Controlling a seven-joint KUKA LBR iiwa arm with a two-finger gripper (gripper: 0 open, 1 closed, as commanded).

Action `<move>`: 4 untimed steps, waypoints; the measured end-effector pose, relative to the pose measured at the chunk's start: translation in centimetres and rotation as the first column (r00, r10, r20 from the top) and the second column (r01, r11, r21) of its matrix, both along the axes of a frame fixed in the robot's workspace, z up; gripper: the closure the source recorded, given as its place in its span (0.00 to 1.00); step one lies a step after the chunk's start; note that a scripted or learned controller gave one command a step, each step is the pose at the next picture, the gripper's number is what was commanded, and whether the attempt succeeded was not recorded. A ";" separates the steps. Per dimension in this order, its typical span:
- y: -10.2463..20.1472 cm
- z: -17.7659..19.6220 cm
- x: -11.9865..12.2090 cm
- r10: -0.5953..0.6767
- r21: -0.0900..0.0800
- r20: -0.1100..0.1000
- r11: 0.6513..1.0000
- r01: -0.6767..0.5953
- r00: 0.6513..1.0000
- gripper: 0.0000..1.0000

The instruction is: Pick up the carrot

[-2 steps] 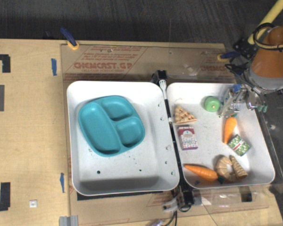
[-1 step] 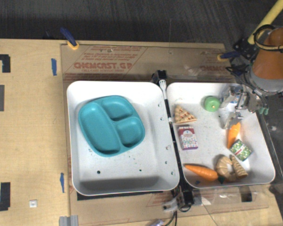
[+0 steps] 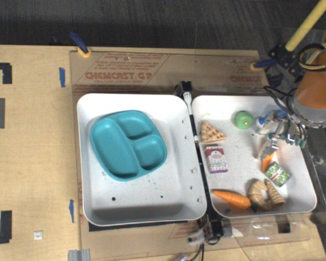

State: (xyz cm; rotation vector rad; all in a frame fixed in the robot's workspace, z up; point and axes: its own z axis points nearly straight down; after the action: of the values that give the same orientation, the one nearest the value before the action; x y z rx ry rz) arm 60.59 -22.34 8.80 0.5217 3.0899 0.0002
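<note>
Reaching for the carrot (image 3: 232, 199) risks snagging the nearby bread (image 3: 265, 194) (whether the gripper (image 3: 276, 137) is open or closed, I cannot tell).

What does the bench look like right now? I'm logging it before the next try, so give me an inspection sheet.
Surface: two white bins side by side, left bin and right bin, on a cardboard-covered bench.
Job's things: carrot lying at the right bin's front, apart from the gripper.
Clutter: teal tray in the left bin; in the right bin a green ball, waffle slice, small red carton, green carton, tan piece.
Grippers: gripper low over the right bin's right side.
Cables: black wires near the wrist.
Surroundings: blue clamps on the bench edge, dark floor.
</note>
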 end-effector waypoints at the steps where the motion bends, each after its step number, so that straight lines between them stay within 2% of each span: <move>1: 1.4 0.0 -1.4 -0.480 0.002 -0.001 0.877 0.480 0.877 0.00; 2: 1.4 1.5 -1.1 -0.478 0.004 0.010 0.879 0.478 0.879 1.00; 3: 2.0 1.2 -1.2 -0.474 0.009 -0.006 0.881 0.474 0.881 0.00; 4: 7.9 0.2 -3.6 -0.330 0.003 0.004 0.944 0.330 0.944 0.00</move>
State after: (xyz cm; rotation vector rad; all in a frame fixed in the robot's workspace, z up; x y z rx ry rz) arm 57.03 -14.45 8.97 1.0309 2.9553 0.0035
